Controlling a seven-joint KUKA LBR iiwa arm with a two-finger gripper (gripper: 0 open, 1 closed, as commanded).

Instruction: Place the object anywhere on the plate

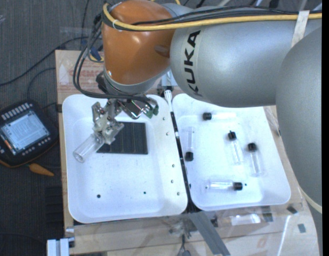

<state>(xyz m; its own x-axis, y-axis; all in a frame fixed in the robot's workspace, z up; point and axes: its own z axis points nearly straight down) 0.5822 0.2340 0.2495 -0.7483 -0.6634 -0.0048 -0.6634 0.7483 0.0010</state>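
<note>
A flat black plate (129,138) lies in the left white bin (121,196), towards its upper middle. My gripper (105,129) hangs over the plate's left edge, under the orange wrist band. A clear vial (85,149) sticks out down and to the left from between its fingers, tilted, with its free end past the plate's left edge over the bin floor. The gripper is shut on the vial's upper end, which the fingers hide.
The right bin (271,193) holds several clear vials with black caps, such as a vial (234,147) in the middle and another vial (225,185) near the front. The big grey arm covers the upper right. A teach pendant (23,133) lies on the floor at left.
</note>
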